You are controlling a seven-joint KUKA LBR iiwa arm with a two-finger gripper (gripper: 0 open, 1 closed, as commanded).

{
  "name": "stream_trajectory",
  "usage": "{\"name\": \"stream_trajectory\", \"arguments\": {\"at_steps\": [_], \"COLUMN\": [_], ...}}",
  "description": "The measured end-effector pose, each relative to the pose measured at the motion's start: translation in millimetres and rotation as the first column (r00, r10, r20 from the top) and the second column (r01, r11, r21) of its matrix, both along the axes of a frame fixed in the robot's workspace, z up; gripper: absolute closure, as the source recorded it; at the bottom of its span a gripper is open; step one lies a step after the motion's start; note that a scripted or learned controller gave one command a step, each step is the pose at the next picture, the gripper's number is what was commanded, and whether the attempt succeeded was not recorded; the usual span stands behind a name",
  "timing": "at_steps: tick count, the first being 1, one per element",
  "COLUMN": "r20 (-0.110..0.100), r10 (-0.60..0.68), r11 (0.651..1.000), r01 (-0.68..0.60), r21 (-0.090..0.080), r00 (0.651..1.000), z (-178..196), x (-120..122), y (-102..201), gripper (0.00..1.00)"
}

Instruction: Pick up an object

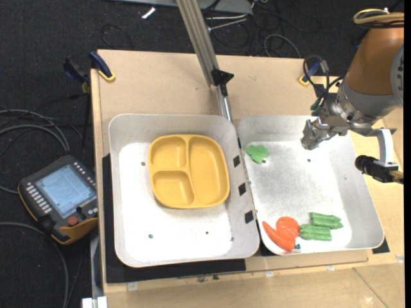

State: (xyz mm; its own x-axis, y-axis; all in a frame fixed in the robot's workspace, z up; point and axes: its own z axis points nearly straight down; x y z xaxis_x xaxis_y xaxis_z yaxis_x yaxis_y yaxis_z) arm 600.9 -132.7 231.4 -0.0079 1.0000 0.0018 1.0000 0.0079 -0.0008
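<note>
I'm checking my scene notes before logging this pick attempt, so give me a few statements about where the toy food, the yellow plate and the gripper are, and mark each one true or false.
1. The yellow three-compartment plastic plate lies in the left white bin. True.
2. The orange-red toy carrot and tomato rest on the yellow plate. False: they lie near the front edge of the right white bin.
3. The green toy pea pods lie just right of the orange-red toys. True.
4. The small light green toy sits in the left bin. False: it is in the right bin, near its back left corner.
5. The two-finger gripper is above the right bin's back area. True.
</note>
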Motion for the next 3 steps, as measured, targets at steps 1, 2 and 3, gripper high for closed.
{"name": "stream_trajectory", "arguments": {"at_steps": [1,2,3], "r20": [0.002,-0.001,0.004], "r10": [0.001,0.001,0.001], "r11": [1.000,1.000,1.000], "r01": [-0.001,-0.001,-0.001], "r21": [0.001,0.000,0.000], "r00": [1.000,1.000,1.000], "z": [1.8,-7.0,-1.6], "x": [10.5,10.8,28.1], "y": [64.2,120.7,174.8], "gripper": [1.00,1.00,1.00]}}
